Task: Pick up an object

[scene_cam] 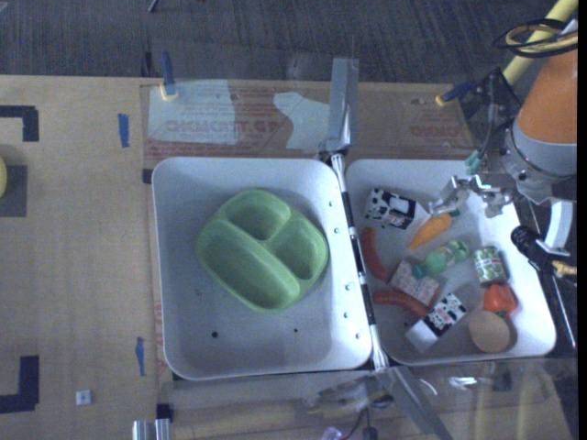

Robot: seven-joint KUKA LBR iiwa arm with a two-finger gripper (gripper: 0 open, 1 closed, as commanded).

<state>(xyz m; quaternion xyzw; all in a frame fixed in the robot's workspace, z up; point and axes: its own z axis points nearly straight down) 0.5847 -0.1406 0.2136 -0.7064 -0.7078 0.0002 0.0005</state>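
My gripper (475, 194) hangs over the back of the right bin (541, 345), and it is open with nothing between its fingers. An orange carrot (430, 231) lies just in front and to the left of it, its top close below the left finger. A cow-patterned carton (389, 208) lies further left. Toward the front are a green bottle (445, 257), a labelled can (491, 266), a red sausage (371, 251), a snack box (415, 282), a second cow-patterned carton (440, 316), a red-orange piece (500, 298) and a round brown item (490, 332).
The left bin (183, 337) holds a green divided plate (262, 247). A metal divider (353, 264) runs between the two bins. The arm's orange band (550, 99) and cables fill the right edge above the right bin.
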